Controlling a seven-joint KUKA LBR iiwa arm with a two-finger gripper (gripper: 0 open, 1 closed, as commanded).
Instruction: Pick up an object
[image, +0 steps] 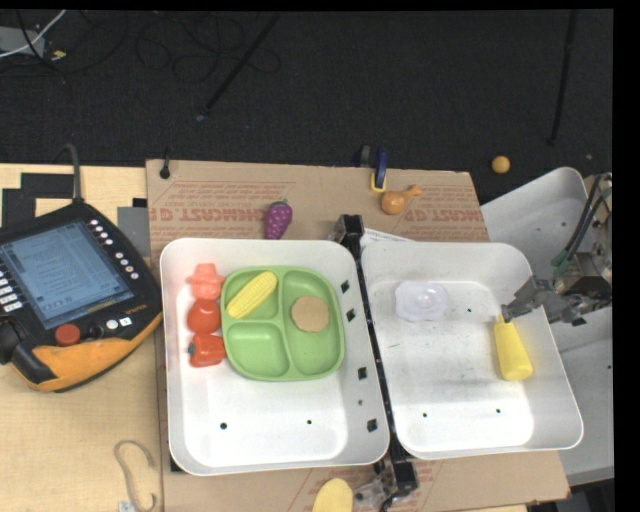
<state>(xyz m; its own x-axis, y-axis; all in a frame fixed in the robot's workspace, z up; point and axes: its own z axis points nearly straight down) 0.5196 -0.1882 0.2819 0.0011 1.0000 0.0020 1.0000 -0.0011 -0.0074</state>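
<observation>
The right bin (470, 430) holds a yellow cylindrical toy (512, 349) lying near its right wall and a clear round lid (420, 300) near its back. My gripper (522, 305) reaches in over the right wall, its tip just above the far end of the yellow toy. The left bin (260, 430) holds a green divided plate (282, 350) carrying a yellow corn cob (249, 293) and a round tan cookie (310, 314). Orange and red toy pieces (204, 315) lie beside the plate on its left.
Behind the bins on the cardboard lie purple grapes (278, 218), an orange pear-shaped toy (397, 200) and a blue clamp (379, 172). A teach pendant (70, 290) sits left of the bins. A yellow toy (333, 495) lies at the front edge.
</observation>
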